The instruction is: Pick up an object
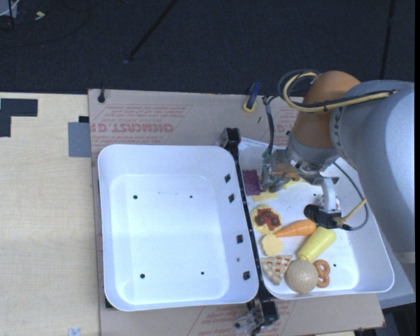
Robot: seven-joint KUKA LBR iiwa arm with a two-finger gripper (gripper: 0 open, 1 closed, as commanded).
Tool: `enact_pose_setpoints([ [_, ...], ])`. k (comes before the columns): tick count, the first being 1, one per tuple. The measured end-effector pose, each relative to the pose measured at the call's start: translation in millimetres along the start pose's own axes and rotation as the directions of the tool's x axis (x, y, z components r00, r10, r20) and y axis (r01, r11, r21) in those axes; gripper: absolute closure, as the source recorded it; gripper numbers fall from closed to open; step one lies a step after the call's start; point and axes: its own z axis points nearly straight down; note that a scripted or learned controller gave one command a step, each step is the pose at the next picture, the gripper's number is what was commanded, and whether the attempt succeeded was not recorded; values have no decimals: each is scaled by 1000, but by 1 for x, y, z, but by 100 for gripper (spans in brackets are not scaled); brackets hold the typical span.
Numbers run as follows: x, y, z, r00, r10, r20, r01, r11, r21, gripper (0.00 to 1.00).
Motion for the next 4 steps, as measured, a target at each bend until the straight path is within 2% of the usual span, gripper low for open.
enact_pose_setpoints([
  [1, -14, -85, -2, 1000, 5, -1, -5, 1000, 9, 0],
  [2, 1, -28, 0, 1000, 0, 0, 0, 1000, -1, 0],
  [3, 43, 3, -195, 1000, -3, 0, 3, 1000, -16, 0],
  [4, 77, 0, -398, 1000, -2, 0, 2, 1000, -14, 0],
])
